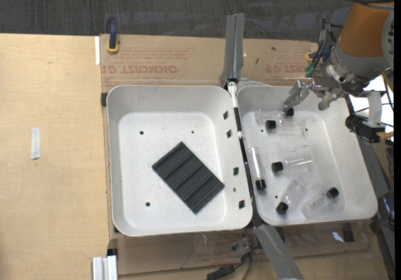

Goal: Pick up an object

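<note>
Several clear tubes lie in the right bin (351, 166), the nearest tube (279, 124) just below-left of the gripper (307, 100), whose fingers spread open, holding nothing.

A ribbed slab (187, 176) is lying tilted in the left bin (119, 147), near its middle. Just right of that bin, touching it along a divider (234, 53), the right bin (357, 166) is holding several vials (289, 163), scattered from its far left corner to its near right corner. The gripper (307, 98) is hanging above the right bin's far edge, behind the vials.
</note>
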{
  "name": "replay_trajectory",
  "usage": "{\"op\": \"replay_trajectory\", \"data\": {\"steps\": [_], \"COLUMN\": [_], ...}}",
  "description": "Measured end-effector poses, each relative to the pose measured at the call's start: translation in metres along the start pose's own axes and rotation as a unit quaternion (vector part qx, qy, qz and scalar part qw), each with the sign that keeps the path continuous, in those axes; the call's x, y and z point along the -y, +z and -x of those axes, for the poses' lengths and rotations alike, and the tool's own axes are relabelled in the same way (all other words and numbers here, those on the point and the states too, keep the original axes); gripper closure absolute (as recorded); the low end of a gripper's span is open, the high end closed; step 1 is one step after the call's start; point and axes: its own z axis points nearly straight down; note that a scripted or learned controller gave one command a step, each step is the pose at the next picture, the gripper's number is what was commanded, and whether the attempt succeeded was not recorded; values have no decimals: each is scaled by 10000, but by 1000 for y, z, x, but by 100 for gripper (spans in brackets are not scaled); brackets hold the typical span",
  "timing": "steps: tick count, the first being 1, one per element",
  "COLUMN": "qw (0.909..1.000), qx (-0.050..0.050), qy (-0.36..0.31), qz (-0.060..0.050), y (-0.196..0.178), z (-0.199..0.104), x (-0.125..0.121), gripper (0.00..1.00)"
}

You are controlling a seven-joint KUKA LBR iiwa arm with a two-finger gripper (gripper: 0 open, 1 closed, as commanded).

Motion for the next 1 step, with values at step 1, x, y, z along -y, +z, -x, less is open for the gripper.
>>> {"op": "replay_trajectory", "data": {"steps": [1], "qw": [9992], "qx": [2], "qy": [-392], "qz": [11], "y": [90], "z": [25], "x": [-41], "gripper": [0]}}
